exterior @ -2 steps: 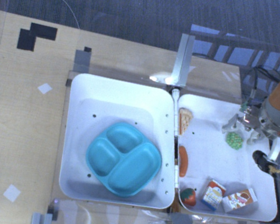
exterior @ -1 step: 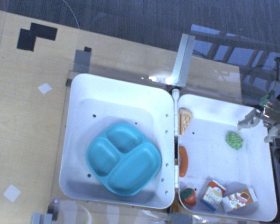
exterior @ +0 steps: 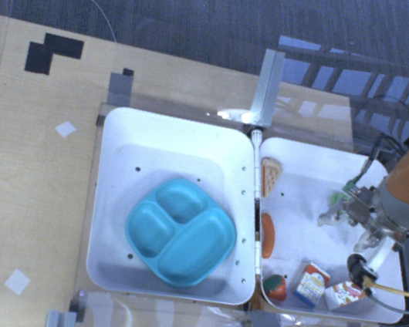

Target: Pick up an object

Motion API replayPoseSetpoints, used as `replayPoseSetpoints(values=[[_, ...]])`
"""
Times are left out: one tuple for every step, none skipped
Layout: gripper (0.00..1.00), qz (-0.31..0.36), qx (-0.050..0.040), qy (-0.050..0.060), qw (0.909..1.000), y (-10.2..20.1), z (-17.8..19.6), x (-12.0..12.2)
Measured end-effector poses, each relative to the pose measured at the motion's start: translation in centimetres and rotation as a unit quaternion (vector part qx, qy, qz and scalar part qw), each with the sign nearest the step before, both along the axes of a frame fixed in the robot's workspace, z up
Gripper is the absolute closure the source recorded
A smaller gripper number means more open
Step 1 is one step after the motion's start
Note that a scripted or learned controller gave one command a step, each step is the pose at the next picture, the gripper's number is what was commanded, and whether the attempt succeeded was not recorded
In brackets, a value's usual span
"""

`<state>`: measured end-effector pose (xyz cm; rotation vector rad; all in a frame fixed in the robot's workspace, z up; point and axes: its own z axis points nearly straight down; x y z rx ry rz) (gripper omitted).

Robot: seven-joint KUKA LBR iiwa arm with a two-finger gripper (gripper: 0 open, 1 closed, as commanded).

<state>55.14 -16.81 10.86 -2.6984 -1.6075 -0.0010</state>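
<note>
1. Bins sit side by side on the pale wooden bench (exterior: 20,189): the left shallow white plastic bin (exterior: 125,145) and the right shallow white plastic bin (exterior: 305,169), parted by a thin divider.
2. Landmark for what follows: the turquoise three-compartment plastic plate (exterior: 181,231), lying flat in the left bin, nearer its front.
3. Just right of the plate, across the divider, an orange-red sausage-shaped toy (exterior: 268,235) lies lengthwise against the right bin's left wall.
4. Beyond the plate's far right corner, a tan, waffle-like flat piece (exterior: 269,176) lies along the same wall.
5. Right of the plate's near edge, a round red toy fruit with a green patch (exterior: 273,287) sits in the right bin's front corner.
6. Farther right stand two small cartons: a red, white and blue one (exterior: 312,284) and a white one (exterior: 344,294), close together.
7. Well right of the plate, the grey two-finger gripper (exterior: 346,211) hangs over the right bin's middle; its fingers look spread and possibly bare, though the metal parts blur together.
</note>
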Motion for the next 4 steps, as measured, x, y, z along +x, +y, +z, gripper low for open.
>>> replayPoseSetpoints(values=[[0.00,-0.007,-0.0013,-0.002,1.0000,-2.8,0.2,6.8],[0.00,0.116,-0.0010,-0.002,0.9933,-2.8,1.0,5.8],[0.00,0.080,-0.0012,-0.003,0.9968,-2.3,-2.2,7.3],[1.00,0.083,-0.0023,-0.005,0.9965,-2.2,-0.9,7.6]])
